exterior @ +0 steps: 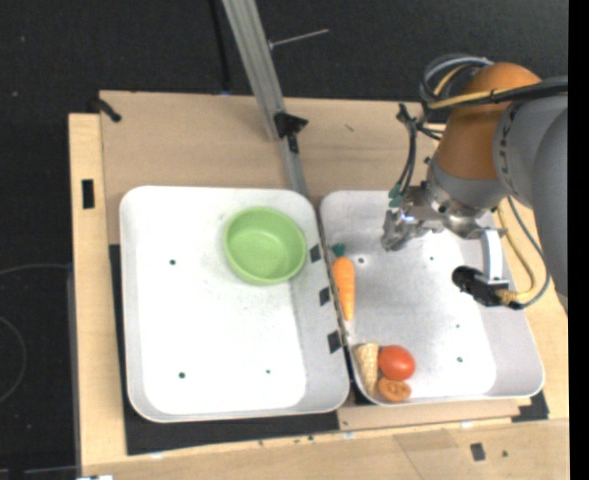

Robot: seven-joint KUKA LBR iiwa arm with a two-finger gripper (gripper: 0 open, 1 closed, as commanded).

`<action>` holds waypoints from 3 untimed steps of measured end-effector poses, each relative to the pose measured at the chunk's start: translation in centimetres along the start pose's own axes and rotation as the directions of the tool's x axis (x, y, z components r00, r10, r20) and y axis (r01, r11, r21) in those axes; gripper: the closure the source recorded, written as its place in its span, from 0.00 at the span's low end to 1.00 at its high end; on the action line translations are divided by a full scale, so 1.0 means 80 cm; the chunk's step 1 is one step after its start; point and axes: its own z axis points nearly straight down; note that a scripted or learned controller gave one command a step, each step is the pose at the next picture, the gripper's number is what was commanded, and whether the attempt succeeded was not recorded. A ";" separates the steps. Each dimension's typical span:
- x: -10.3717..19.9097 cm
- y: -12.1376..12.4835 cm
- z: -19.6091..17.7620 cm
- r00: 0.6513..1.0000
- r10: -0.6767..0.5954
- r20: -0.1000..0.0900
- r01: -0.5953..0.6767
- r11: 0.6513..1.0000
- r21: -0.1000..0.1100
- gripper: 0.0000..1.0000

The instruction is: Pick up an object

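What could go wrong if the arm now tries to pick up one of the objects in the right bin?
The carrot lies along the right bin's left wall, so a finger may hit that wall. The tomato is crowded into the near corner against other small food pieces, so the gripper may push them or close on nothing.

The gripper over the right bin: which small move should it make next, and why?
Probably shift toward the carrot and descend. The gripper hangs over bare floor of the right bin, and the carrot by the bin's left wall is the nearest object.
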 end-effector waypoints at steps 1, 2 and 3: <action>-0.008 0.010 -0.078 1.000 -0.001 0.001 0.001 1.000 -0.002 1.00; -0.010 0.012 -0.133 1.000 -0.002 0.001 0.002 1.000 0.000 1.00; 0.048 -0.018 -0.142 1.000 -0.003 -0.001 0.003 1.000 0.004 1.00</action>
